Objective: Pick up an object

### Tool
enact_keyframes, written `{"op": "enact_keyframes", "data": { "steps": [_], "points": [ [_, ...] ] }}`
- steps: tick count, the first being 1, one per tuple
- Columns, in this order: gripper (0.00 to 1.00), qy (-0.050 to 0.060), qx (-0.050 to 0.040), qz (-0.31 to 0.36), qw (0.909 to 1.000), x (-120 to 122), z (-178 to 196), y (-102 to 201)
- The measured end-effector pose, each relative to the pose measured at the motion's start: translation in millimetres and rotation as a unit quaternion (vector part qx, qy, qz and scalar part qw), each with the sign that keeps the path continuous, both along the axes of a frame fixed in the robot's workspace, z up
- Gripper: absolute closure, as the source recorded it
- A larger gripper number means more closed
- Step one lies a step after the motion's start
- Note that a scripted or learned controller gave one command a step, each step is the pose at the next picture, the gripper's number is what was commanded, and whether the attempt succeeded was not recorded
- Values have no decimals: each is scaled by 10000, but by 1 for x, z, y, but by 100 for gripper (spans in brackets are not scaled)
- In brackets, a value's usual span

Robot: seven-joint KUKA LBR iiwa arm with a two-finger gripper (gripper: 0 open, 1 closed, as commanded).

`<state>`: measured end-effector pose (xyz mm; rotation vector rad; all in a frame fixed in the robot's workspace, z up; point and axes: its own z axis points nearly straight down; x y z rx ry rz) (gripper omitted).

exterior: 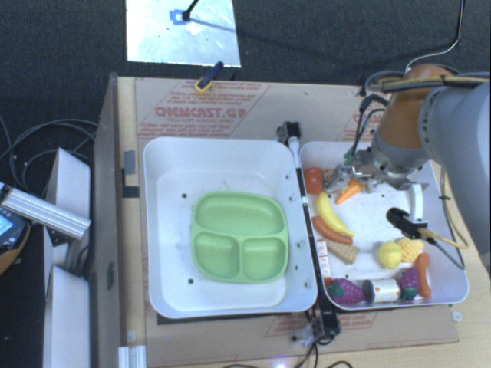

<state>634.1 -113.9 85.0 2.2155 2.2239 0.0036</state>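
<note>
The pincer point(354, 176), grip state unclear, hangs over the small orange plastic carrot point(347, 192); descend squarely, then clench.

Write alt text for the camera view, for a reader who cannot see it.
A grey robot arm reaches from the right, its gripper low over a small orange carrot in the right bin, among toy foods including a banana. The left bin holds a green divided plate.

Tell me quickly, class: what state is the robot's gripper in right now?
Gripper: low over the right-hand shallow white bin, beside a small orange toy carrot; open or shut cannot be told.
</note>
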Motion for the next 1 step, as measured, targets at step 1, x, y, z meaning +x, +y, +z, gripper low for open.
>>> {"op": "enact_keyframes", "data": {
  "steps": [1],
  "points": [
    [100, 20, 3, 2, 10000, -1, 11, -1]
  ]
}}
